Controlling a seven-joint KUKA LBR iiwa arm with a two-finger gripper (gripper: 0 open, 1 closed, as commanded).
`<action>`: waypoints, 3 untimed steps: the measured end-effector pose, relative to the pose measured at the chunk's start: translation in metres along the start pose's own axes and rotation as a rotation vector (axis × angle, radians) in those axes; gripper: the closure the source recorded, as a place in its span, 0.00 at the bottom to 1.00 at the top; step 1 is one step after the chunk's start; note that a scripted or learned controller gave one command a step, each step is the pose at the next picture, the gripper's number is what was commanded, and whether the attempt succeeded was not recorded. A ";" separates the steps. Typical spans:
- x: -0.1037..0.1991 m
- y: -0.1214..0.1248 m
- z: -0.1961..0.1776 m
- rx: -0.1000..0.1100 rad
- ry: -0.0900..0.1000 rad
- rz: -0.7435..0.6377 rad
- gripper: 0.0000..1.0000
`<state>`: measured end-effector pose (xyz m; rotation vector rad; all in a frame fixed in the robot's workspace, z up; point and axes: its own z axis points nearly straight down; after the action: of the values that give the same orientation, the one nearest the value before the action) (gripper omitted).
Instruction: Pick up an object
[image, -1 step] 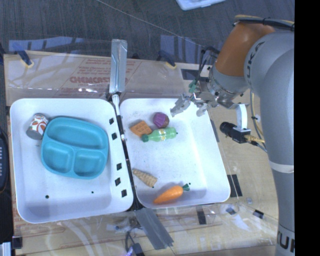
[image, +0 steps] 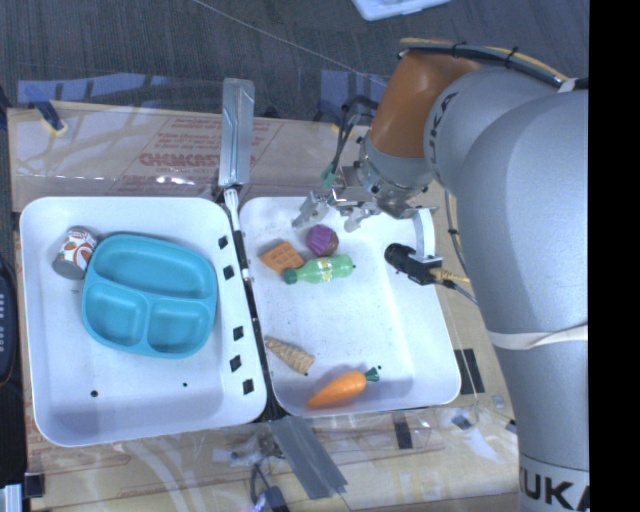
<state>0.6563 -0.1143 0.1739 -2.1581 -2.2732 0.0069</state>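
From above, the gripper (image: 330, 208) hangs over the far edge of the right bin (image: 425, 330), its fingers spread apart with nothing between them, just above a purple round object (image: 322, 240), perhaps an onion, though the view is too coarse to be sure. The right bin holds five loose things: that purple piece, one orange waffle-like block (image: 281, 257), one green bottle (image: 322, 269), one cone (image: 289, 354) near the left wall, and one carrot (image: 340, 388) against the near rim. The bin's middle lies bare. The left bin (image: 60, 380) holds one blue tray (image: 148, 295) and one small ball (image: 72, 250) at its far-left corner.
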 end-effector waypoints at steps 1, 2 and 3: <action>-0.016 0.004 0.076 -0.016 -0.004 -0.027 0.00; -0.013 0.006 0.064 -0.020 -0.002 -0.033 1.00; 0.052 -0.004 -0.023 -0.015 -0.002 -0.061 1.00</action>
<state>0.6497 -0.0627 0.1967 -2.0947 -2.3467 -0.0085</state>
